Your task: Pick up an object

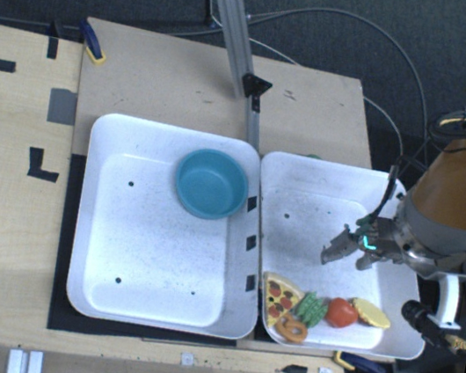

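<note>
While our end effector [348, 251] hovers over the right bin [303, 194], fingers apart and gripping nothing, we're pre-grasp; toy tomato [341, 313] sits near the front wall, so next we descend there.

We look over the whole bench [9, 142] and find no writing we can read: no labels, brands, numbers or signs. The black tape marks [39, 163] along its left edge form angles and bars, not letters. The two white bins [105, 203] carry only dark specks, no print. The blue bowl [211, 184] is plain. The pizza slice toy [280, 295] at the right bin's near edge shows coloured dots, nothing legible.
</note>
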Tool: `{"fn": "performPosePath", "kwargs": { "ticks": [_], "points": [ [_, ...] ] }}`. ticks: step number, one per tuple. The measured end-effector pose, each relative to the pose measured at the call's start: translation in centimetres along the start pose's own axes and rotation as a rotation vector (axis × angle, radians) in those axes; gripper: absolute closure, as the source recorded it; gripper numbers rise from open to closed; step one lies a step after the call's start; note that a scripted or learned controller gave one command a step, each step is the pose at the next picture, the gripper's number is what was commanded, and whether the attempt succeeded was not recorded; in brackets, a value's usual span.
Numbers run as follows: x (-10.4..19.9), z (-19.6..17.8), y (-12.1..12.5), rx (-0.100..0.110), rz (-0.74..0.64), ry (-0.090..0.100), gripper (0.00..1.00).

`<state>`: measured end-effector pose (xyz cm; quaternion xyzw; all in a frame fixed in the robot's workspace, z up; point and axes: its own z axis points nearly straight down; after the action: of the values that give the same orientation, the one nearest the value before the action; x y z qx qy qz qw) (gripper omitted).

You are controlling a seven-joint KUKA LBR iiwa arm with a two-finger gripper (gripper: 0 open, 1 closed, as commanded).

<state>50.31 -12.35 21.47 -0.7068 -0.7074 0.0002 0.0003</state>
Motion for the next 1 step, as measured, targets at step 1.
{"fn": "performPosePath", "kwargs": {
  "ticks": [1],
  "points": [
    [0.0,0.0,0.01,0.0,0.0,0.0,0.0]
  ]
}}
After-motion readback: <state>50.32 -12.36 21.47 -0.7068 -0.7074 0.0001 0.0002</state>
